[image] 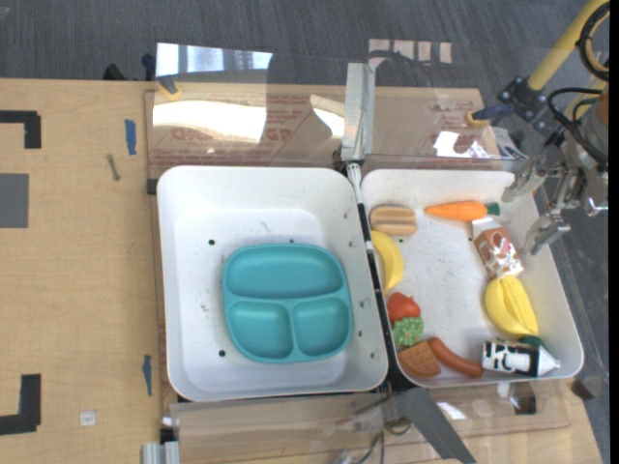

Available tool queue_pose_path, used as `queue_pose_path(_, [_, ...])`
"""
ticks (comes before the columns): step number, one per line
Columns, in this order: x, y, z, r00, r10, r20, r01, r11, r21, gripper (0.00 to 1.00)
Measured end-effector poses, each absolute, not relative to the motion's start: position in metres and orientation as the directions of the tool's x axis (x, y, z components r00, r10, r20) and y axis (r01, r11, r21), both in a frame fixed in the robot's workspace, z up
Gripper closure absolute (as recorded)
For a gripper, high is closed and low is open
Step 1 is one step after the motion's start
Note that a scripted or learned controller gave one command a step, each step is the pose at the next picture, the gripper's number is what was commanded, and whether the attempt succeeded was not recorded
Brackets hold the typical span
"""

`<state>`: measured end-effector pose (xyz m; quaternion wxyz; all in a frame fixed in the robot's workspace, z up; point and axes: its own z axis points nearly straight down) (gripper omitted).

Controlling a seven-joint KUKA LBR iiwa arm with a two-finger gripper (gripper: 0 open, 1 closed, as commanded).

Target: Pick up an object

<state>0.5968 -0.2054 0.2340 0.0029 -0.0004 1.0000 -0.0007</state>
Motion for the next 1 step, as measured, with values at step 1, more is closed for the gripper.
queue_pose_path(1, [0.5732, -0.2219, 0.1106, -0.998, -0.062, -0.016, -0.062, 0.998, -0.006, 0.0])
